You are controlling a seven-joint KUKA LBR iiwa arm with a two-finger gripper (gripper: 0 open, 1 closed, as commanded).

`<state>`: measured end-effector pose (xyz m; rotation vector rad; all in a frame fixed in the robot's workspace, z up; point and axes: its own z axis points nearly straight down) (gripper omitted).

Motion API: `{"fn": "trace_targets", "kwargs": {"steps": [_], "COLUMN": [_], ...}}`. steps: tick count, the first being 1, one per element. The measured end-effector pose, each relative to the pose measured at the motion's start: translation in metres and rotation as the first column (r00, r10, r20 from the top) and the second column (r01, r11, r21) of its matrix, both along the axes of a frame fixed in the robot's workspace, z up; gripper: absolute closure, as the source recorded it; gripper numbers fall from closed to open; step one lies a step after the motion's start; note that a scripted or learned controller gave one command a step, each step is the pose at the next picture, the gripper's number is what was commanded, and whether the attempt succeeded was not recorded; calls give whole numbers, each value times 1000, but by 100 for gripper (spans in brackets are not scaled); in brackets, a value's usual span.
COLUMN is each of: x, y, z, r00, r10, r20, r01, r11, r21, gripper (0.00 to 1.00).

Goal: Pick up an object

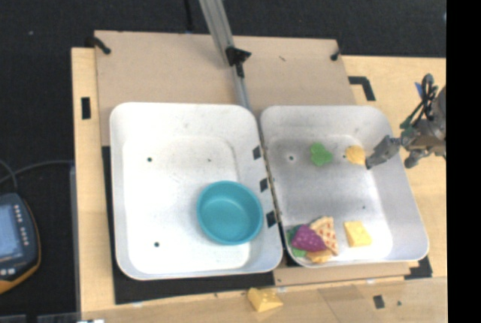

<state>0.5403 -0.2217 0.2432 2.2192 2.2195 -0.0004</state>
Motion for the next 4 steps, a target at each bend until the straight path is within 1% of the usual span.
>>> {"fn": "trace_targets", "kwargs": {"steps": [1,2,3,4], "x": [9,1,2,7], "y": [3,-4,-4,-6], "z": [-53,-103,-92,-48], "r00": [1000,1000,1000,1000], "r10": [-2,-1,-4,2], "r20": [-1,-1,4,5], "r01": [2,1,4,-2], "r11": [1000,1000,1000,1000], "r21": [1,1,0,-1], "gripper": [0,0,100,100]}}
